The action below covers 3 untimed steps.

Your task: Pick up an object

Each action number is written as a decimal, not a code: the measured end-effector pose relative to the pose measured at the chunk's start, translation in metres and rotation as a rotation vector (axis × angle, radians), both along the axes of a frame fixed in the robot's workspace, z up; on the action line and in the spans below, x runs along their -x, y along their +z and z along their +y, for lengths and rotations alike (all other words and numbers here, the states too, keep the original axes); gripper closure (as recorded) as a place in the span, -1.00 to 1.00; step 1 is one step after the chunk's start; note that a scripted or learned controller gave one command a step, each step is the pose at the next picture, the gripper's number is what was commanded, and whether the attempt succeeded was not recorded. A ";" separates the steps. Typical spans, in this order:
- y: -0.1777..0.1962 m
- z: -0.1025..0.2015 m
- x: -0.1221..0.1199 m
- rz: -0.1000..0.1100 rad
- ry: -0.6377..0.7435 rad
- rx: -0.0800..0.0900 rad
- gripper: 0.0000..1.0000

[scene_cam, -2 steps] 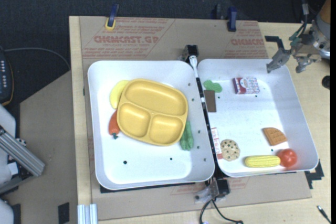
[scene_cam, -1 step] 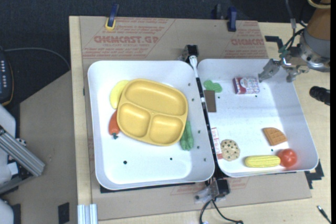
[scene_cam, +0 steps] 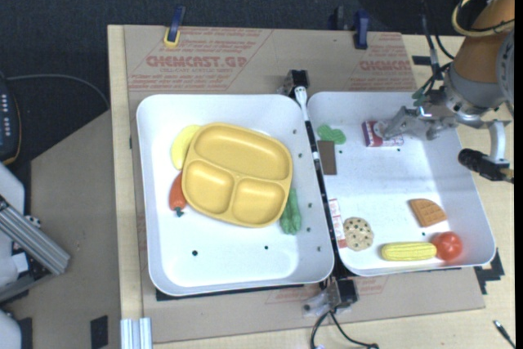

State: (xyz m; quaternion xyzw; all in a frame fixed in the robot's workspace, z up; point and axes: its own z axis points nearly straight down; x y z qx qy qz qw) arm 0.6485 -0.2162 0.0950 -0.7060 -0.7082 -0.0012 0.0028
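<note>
Arm (scene_cam: 482, 53) enters from the right, bent down over the right bin's (scene_cam: 470, 200) far corner. End effector (scene_cam: 402, 125) points left and low, right at a small red-and-white packet (scene_cam: 373, 133) near the bin's back wall; whether its fingers are apart, together or clamped, I cannot tell.

Same bin: green piece (scene_cam: 331, 133), brown strip (scene_cam: 328, 157), cookie (scene_cam: 357, 232), toast wedge (scene_cam: 426, 212), corn cob (scene_cam: 407, 251) touching a tomato (scene_cam: 448, 245) at the near edge.

Left bin (scene_cam: 159, 208): yellow divided tray (scene_cam: 237, 174), with a red pepper (scene_cam: 176, 194) at its left edge and a green vegetable (scene_cam: 291, 212) at its right.
</note>
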 end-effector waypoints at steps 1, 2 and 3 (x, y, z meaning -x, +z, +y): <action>-0.004 0.001 -0.003 -0.003 0.000 0.001 -1.00; 0.009 0.002 -0.005 -0.012 0.001 0.003 1.00; 0.072 -0.005 -0.007 -0.012 -0.002 0.010 1.00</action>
